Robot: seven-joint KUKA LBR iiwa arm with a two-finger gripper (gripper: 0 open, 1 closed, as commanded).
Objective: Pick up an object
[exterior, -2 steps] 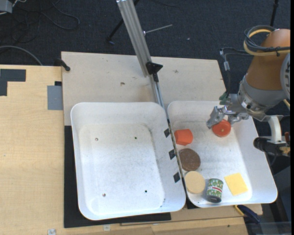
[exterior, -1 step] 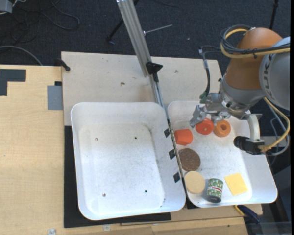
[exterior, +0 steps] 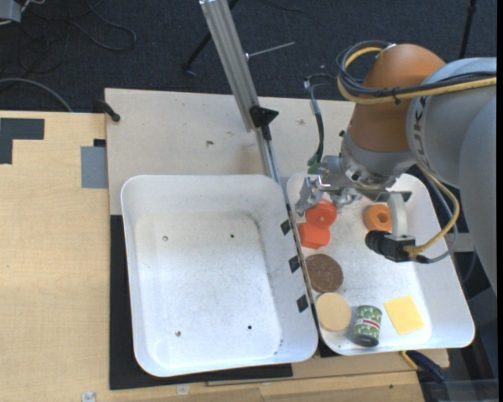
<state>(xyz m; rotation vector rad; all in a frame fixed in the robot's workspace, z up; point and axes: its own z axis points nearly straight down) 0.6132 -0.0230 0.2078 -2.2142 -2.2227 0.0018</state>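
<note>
End effector (exterior: pixel 316 193) sits low over the right bin (exterior: pixel 440 329), right at the divider side, with its metal fingers coming down onto the top of an orange-red block (exterior: pixel 317 224); honestly can't tell if it's clamped or loose from this angle. That block is at the bin's upper left. Just below it lies a brown disc (exterior: pixel 324 272), then a tan disc (exterior: pixel 334 312), a small green can (exterior: pixel 367 325) and a yellow block (exterior: pixel 404 315). An orange ring-ish piece (exterior: pixel 377 218) sits further right. Left bin (exterior: pixel 151 224) next door on the table (exterior: pixel 184 132).
</note>
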